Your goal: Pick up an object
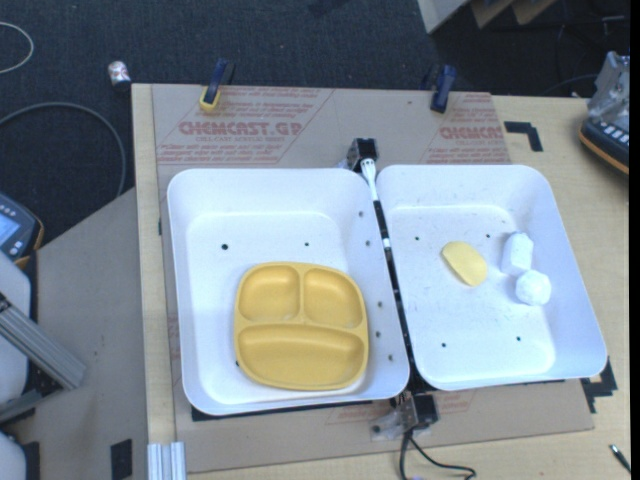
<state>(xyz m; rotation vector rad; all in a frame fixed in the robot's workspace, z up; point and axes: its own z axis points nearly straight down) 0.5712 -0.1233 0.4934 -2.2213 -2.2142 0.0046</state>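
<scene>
Bench: brown board (150, 268) with red "CHEMCAST GP" print, sitting over dark carpet (250, 18). Two clamps hold the far edge, a yellow-tipped clamp (212, 86) on the left and a blue clamp (442, 88) on the right.

Gripper state: cannot tell from this frame.

The right bin (560, 218) holds the candidate objects:
- yellow oval piece (465, 264), flat on the floor of the bin, roughly centre, long axis slanted
- white lump (517, 252), to the right of the yellow piece, near it but apart
- second white lump (533, 288), just below the first; touching or nearly so, can't tell which

All three rest on the bin floor, none lifted.

The left bin (190, 228) holds a yellow divided plate (301, 325). The plate has three compartments, two small at the far side and one wide at the near side. It sits in the near half, close to the shared edge.

The bins abut along a dark seam (385, 258), with a black clip (362, 152) at the far end and another fitting (415, 408) with a cable at the near end.

Further out: a loose cable (60, 118) on the carpet at left, an aluminium bar (40, 348) at lower left, and a grey device (612, 108) at the right edge.
</scene>
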